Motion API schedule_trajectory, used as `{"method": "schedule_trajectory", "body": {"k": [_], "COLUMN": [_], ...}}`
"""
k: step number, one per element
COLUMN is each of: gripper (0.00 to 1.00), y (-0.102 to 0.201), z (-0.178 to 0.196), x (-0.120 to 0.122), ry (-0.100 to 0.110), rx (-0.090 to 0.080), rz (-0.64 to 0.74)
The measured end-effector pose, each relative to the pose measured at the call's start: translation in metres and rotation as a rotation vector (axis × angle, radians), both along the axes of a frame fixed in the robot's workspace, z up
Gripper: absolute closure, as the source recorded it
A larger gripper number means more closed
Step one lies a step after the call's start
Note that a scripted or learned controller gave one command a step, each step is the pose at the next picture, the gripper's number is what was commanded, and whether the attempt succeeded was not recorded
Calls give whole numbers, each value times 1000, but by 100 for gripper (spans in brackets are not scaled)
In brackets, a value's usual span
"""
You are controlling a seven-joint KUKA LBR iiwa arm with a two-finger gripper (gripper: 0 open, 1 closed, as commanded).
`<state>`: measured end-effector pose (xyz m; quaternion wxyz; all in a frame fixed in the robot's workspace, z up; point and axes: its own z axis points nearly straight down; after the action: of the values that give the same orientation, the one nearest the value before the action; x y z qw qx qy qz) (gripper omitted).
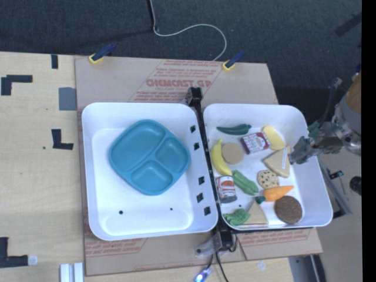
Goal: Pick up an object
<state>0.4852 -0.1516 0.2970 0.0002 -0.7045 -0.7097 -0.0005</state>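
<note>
The claw [301,150] is seen at the right rim of the right bin [294,113], just beside the cheese wedge [278,163]. It is dark and small in the view, so it cannot be told whether it is spread or pressed together, and nothing is seen pinched in it. The task is therefore judged as not yet done: no object is lifted, and all the things lie in the bin.

The candidates are gathered in the right bin: a yellow lemon [273,137] and a small red packet [254,142] near the claw, a green pepper [234,129] on the far side, a banana [220,159] on the left, a cookie [267,178], a carrot [276,193] and a brown round patty [288,209] on the near side. What is left is the descent, the closing and the lift.

In the left bin [94,175] a blue divided plate [149,156] is laid. Both bins are carried by a cardboard sheet [176,81] on the wooden surface [35,175]. On the far side, dark carpet [70,10] and a white cable [188,31] are seen.
</note>
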Motion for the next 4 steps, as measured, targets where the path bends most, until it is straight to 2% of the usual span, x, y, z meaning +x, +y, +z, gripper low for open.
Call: {"method": "schedule_trajectory", "body": {"k": [1,2,3,4], "gripper": [100,100,100,100], "y": [77,168,179,197], "z": [-87,-118,29,42], "x": [-3,-3,1,-1], "ry": [16,13,-8,5], "rx": [4,3,-1,-3], "rz": [1,3,-2,-3]}}
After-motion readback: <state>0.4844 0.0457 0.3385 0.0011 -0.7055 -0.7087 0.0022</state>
